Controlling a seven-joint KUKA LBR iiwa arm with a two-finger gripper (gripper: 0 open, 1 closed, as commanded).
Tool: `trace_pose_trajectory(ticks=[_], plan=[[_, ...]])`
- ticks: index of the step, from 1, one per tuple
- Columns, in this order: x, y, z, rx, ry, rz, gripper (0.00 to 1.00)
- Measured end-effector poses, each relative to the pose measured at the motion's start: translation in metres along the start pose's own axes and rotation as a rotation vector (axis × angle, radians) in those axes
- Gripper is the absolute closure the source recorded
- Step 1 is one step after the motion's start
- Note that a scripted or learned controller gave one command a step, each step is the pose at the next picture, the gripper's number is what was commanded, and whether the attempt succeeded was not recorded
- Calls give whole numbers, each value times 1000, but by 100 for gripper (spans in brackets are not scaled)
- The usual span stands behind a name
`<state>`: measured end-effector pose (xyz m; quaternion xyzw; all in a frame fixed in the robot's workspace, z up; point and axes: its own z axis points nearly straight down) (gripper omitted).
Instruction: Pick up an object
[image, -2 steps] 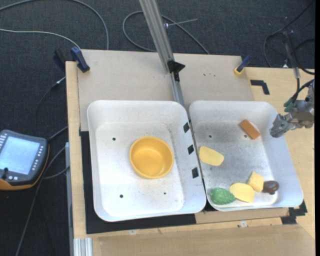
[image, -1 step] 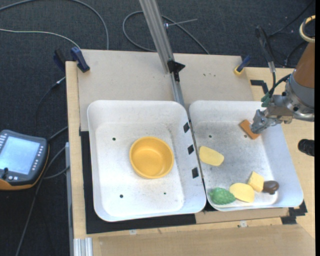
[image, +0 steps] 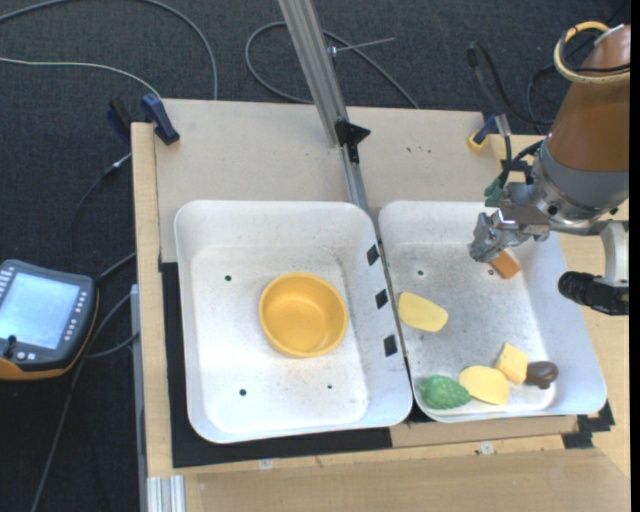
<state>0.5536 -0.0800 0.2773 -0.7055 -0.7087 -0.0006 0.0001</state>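
My gripper (image: 492, 246) hangs over the back part of the right bin (image: 560, 300), on the grey arm with its orange band reaching in from the right. A small orange block (image: 507, 265) shows right at the gripper's lower edge, partly covered by it; whether it is gripped or lies on the bin floor beneath cannot be told. In the same bin lie a yellow oval piece (image: 422, 312), a yellow wedge (image: 513, 362), a flat yellow piece (image: 485, 384), a green leafy item (image: 444, 392) and a small brown object (image: 541, 374).
The left bin (image: 200, 300) holds a yellow bowl (image: 303, 314) near its middle. A metal pole (image: 325, 80) slants up from the ridge between the bins. Blue clamps (image: 158, 116) sit at the bench's back corners. A pendant (image: 40, 318) lies off the bench at left.
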Motion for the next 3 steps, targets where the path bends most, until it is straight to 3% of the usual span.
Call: trace_pose_trajectory(ticks=[3], plan=[[151,40,18,1,0,0,100]])
